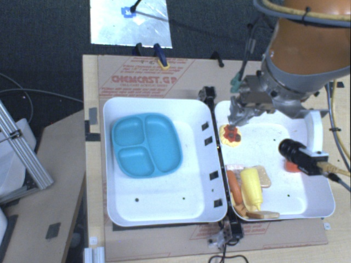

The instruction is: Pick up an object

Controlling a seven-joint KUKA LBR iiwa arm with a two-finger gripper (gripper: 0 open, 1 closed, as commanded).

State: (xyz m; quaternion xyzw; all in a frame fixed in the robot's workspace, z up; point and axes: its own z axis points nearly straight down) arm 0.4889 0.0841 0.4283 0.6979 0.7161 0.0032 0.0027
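In the right bin (274,204), a small round yellow toy with red spots (231,136) lies near the left wall. My gripper (237,119) hangs just above and behind it, its tip close to the toy's top edge. At the bin's front left an orange carrot (235,186) lies beside a yellow bottle-shaped toy (252,187). A tan bread slice (265,176) sits behind the yellow toy, and another tan piece (262,215) lies at the front wall. A small red thing (291,167) shows at the right, partly hidden.
The left bin (164,201) holds a blue divided plate (146,144). A raised divider with black clips (214,147) separates the two bins. The arm's grey and orange body (307,43) looms over the right bin's back. A shiny sheet (130,15) lies beyond the bench.
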